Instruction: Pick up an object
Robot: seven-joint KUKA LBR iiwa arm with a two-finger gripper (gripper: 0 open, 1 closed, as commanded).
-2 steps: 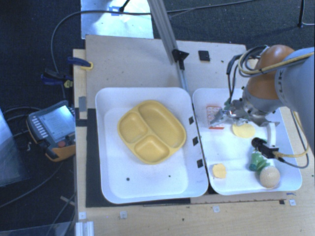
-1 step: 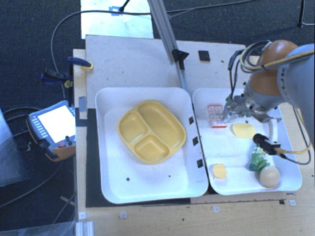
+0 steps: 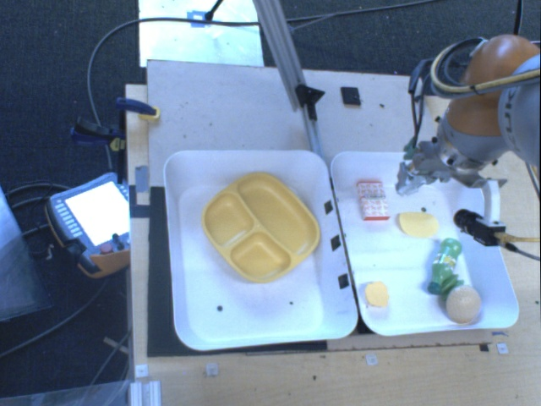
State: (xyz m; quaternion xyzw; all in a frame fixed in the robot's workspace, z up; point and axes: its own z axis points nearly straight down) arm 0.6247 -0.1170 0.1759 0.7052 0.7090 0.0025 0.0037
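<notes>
The hand (image 3: 408,178) hovers over the right bin (image 3: 351,227); whether it is open or closed cannot be told. Below it, a green bottle (image 3: 444,266) lies lengthwise, pointing toward the bin's near edge.

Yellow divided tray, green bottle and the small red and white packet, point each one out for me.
yellow divided tray (image 3: 260,225): camera view, middle ridge where its compartments meet.
green bottle (image 3: 445,267): camera view, middle of its body.
red and white packet (image 3: 373,200): camera view, centre of its printed face.
</notes>
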